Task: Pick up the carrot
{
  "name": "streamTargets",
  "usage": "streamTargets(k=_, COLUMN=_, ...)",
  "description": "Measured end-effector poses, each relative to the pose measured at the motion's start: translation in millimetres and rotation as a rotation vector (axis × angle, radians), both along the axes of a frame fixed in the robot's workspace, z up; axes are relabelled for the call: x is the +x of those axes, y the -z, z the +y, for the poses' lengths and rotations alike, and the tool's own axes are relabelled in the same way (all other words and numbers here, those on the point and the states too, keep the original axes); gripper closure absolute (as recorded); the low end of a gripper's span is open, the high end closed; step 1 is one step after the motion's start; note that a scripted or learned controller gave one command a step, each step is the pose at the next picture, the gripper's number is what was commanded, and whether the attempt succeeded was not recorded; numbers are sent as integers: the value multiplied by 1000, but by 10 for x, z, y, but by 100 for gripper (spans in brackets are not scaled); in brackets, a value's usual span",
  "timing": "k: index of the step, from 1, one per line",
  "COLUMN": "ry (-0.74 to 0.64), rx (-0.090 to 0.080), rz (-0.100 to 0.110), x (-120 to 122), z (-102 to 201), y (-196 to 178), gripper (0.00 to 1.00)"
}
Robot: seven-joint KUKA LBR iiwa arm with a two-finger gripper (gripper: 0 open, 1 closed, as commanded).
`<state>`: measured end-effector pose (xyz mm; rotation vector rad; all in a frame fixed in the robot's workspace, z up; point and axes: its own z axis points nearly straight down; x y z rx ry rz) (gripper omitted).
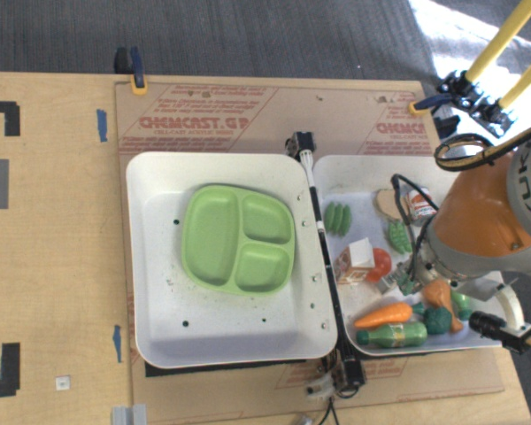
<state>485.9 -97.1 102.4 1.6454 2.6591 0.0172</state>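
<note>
Room: I saw two white bins side by side on the worktop (pixel 53 264); the left bin (pixel 150 237) carried a green divided plate (pixel 239 237) with bare white floor around it, while the right bin (pixel 358 171) was crowded along its near side.
Carrot: the carrot (pixel 385 314) lay near the right bin's front edge, tip pointing left, touching a green bottle (pixel 394 333) just in front of it.
Gripper: the gripper (pixel 413 273) hung over the right bin, just up and right of the carrot; I could not tell how it was set.
Crowding: a white box (pixel 357 257) and a red ball (pixel 380 262) sat beside the gripper, and a green pickle (pixel 338 218) lay further back.
</note>
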Motion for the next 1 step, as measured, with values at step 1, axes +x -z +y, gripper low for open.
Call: streamTargets(k=1, ry=0, rx=0, rz=0, x=-1, z=0, y=1, gripper=0)
